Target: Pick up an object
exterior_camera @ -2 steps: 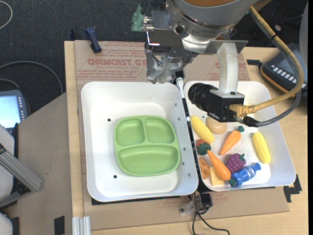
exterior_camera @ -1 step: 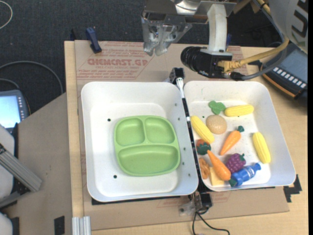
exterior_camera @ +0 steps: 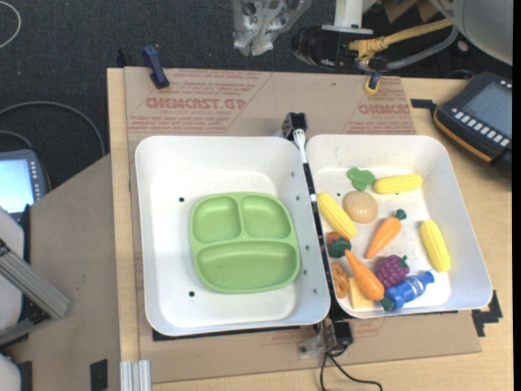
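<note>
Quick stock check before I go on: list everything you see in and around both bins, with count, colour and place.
left bin: 1, white, left half of bench
plate: 1, green, three compartments, in left bin
right bin: 1, white, right half of bench
corn cobs: 3, yellow, right bin, at left, top and right
carrots: 2, orange, right bin, middle and lower left
broccoli piece: 1, green, right bin, top
round beige item: 1, under the broccoli
grapes: 1 bunch, purple, lower right bin
bottle: 1, blue, right bin's front edge
handheld pendant: 1, black and orange, right of bench
end effector: 1, at top, beyond the bins
</note>
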Robot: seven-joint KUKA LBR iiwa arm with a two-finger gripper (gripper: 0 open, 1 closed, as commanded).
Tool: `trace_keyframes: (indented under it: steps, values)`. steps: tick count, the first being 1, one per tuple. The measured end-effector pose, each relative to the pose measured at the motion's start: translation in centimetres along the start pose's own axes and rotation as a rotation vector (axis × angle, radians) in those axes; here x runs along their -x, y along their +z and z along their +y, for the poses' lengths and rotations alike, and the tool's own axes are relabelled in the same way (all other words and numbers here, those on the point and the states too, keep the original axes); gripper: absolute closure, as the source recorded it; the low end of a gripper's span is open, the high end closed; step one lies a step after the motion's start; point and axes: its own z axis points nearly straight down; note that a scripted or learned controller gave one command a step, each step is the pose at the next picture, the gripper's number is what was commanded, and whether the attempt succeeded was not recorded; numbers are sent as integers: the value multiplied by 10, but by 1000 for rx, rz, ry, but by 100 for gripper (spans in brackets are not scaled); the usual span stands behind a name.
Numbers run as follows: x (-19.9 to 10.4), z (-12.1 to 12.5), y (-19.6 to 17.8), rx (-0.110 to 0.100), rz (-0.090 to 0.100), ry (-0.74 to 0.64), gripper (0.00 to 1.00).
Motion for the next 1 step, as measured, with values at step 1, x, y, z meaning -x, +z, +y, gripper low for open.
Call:
trace_keyframes:
  steps: [1]
  values:
    - [-1,-120,3,-8,1,-9,100]
